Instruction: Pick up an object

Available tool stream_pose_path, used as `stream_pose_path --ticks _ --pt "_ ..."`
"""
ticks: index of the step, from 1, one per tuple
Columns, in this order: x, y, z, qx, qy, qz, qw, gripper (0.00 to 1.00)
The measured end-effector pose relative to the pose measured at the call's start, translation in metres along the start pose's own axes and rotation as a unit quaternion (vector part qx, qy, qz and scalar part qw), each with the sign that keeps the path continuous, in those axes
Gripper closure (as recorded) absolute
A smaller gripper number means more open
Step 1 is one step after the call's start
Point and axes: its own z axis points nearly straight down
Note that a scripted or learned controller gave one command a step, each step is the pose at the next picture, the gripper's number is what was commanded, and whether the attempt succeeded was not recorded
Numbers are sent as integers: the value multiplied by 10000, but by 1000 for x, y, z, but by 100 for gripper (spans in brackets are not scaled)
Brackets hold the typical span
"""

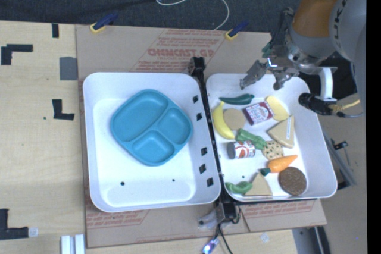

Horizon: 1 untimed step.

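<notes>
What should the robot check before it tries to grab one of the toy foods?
1. Gripper open, nothing between its fingers: ok.
2. Gripper above the right bin with the toys: ok, at its far edge.
3. Nearest target free on top: green pepper lies uncovered: ok.
4. Room around the pepper: banana lies close by: not ok.
5. Blue plate out of the way in the left bin: ok.
6. Gripper height over the toys: cannot tell.
</notes>
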Motion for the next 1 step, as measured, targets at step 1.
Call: stream_pose_path --ticks 1 --pt "1 0 -10 -1 3 -9 10000 100"
